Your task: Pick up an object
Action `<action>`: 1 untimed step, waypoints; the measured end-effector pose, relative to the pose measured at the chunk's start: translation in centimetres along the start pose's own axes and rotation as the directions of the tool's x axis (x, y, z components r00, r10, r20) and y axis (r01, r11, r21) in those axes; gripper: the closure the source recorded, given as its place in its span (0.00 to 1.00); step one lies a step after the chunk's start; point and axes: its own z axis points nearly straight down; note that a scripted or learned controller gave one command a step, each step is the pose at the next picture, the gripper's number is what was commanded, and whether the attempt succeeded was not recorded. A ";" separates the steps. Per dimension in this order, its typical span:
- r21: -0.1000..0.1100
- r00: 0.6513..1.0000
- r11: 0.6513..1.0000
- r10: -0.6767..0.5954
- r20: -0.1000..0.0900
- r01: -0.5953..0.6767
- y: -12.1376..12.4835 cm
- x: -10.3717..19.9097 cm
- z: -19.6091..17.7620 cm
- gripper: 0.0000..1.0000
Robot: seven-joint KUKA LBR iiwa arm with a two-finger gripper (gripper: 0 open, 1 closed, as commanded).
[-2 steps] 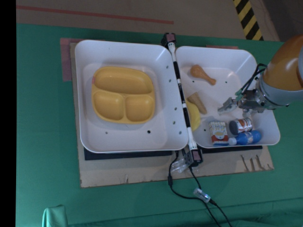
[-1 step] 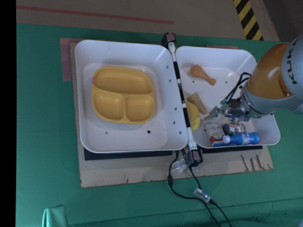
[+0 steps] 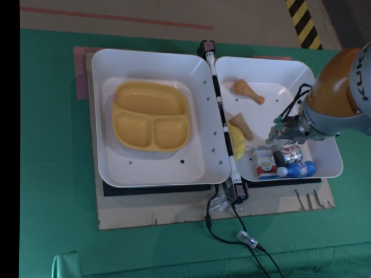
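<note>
Gripper (image 3: 280, 136), its grip state impossible to tell, hovers above the can (image 3: 288, 154) in the right bin (image 3: 324, 155)

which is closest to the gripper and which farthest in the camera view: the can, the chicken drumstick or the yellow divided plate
From the gripper:
1. can, just below it at the right bin's front.
2. chicken drumstick, toward the back of the same bin.
3. yellow divided plate, across the divider in the left bin.

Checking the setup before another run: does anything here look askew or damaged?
The cardboard sheet under the bins has a torn, ragged near edge. In the right bin the can and bottle lie on their sides.
</note>
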 end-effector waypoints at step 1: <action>0.000 1.000 1.000 0.000 0.000 0.000 0.0 0.0 0.0 0.00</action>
